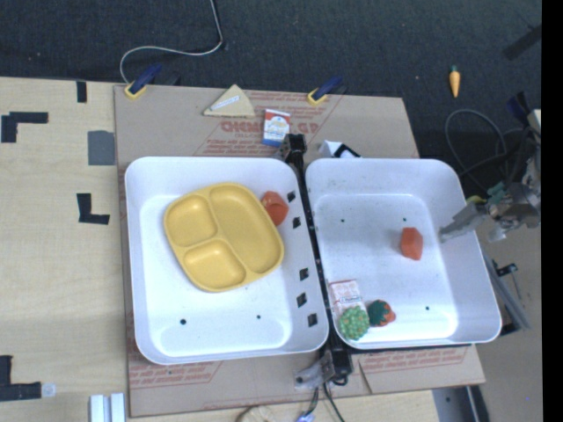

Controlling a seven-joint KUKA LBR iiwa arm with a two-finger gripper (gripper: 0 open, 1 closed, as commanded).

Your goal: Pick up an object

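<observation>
Plate [224,236] fills left bin [145,323]; pincer [457,225] perhaps empty.

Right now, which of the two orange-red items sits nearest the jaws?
The orange-red block alone in the right bin, close to its right wall. The other orange-red item lies in the left bin, beside the yellow tray.

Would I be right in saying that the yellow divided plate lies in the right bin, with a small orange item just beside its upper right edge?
Not quite: the camera view shows the yellow divided plate in the left bin, not the right one. The small orange item does sit beside its upper right edge.
</observation>
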